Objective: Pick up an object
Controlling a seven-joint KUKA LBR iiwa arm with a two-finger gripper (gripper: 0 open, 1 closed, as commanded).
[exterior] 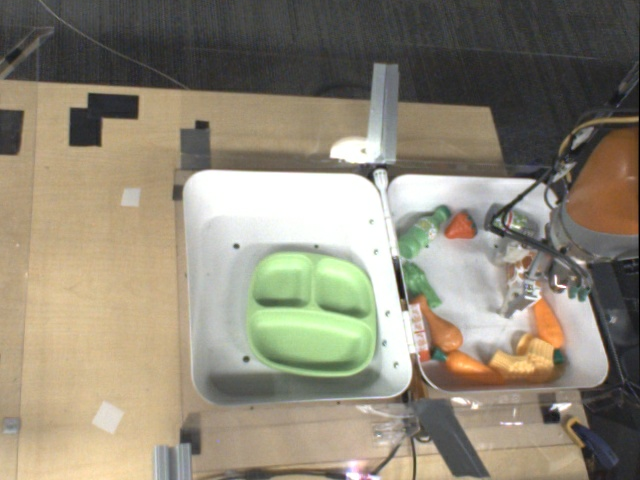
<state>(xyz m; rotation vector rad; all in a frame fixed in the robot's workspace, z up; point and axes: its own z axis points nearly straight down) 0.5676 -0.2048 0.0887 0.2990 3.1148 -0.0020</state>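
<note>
While the gripper [520,293] hangs low over the right bin [470,193], whether it is wide or narrow I cannot tell. Just right of it lies an orange carrot [548,324], with corn [522,356] nearer. A green divided plate [312,312] sits in the left bin [210,268].

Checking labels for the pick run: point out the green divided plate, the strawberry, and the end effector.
green divided plate [312,313]: camera view, on the ridge between its compartments, left bin.
strawberry [459,226]: camera view, on its red body, right bin.
end effector [520,293]: camera view, at the tip over the right bin.
</note>
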